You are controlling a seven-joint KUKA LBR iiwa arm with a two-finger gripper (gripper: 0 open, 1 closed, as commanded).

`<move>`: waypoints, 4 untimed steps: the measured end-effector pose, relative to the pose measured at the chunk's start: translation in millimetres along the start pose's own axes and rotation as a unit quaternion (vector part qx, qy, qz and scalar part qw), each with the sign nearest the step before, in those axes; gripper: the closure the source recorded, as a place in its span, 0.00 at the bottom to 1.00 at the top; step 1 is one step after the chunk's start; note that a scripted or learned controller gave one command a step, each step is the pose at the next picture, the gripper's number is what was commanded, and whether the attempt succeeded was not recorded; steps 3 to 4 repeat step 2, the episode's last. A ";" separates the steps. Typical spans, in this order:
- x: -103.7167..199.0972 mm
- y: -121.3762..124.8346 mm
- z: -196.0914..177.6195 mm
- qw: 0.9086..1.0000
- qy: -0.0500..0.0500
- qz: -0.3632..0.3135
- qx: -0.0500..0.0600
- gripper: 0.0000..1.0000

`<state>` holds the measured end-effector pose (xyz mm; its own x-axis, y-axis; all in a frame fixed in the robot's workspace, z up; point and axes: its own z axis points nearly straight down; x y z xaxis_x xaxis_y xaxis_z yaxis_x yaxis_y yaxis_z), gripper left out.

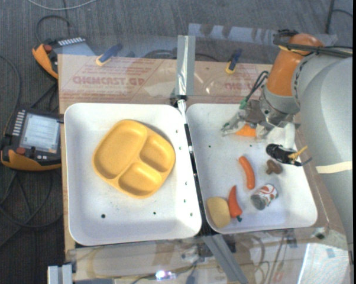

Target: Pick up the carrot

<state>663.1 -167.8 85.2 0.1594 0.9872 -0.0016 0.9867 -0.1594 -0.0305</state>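
Carrot [234,202]: small, tapered, orange-red, lower middle of the right bin [296,218].
Gripper [247,127]: metal fingers over an orange wedge [246,131]; grasp cannot be told.
Tray [134,157]: yellow moulded plastic, three compartments, left bin [83,218].

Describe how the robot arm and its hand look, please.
The arm is bulky, rounded and pale grey, with an orange band above the wrist. The hand is small, metallic grey, with thin dark cables beside it.

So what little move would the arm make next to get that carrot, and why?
Probably swing toward the bin's near edge: the gripper sits over a small orange wedge at the right white bin's far side, while the red-orange carrot with a green tip lies beside the tan potato-like lump.
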 end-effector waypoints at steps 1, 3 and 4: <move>-1.2 -2.1 -7.2 1.000 -0.003 0.000 0.004 1.00; 52.3 -18.1 -79.8 0.999 -0.001 -0.030 -0.015 1.00; 52.3 -18.1 -79.8 0.999 -0.001 -0.030 -0.015 1.00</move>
